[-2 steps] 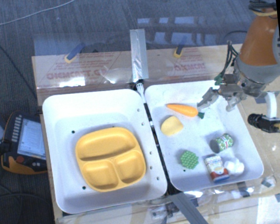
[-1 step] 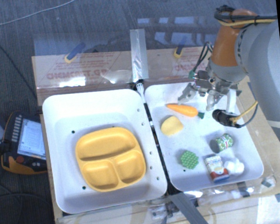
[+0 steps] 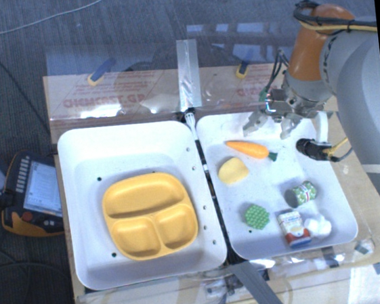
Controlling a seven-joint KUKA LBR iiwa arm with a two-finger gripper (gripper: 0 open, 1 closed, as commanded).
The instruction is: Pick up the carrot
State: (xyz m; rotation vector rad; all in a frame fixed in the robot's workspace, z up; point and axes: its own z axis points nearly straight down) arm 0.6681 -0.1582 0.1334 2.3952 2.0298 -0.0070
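Observation:
An orange carrot (image 3: 249, 148) with a small green tip lies flat in the upper part of the right bin (image 3: 342, 233), pointing left. My gripper (image 3: 269, 126) hovers just above and to the right of it, near the bin's back edge. Its two pale fingers (image 3: 253, 124) are spread apart with nothing between them. The carrot rests apart from the fingers.
A yellow divided tray (image 3: 149, 214) fills the left bin (image 3: 79, 194). Also in the right bin are a pale yellow lump (image 3: 233, 170), a green textured disc (image 3: 256, 216), a small green can (image 3: 303, 193) and a red-and-white carton (image 3: 293, 228). A teach pendant (image 3: 28, 193) lies left of the bench.

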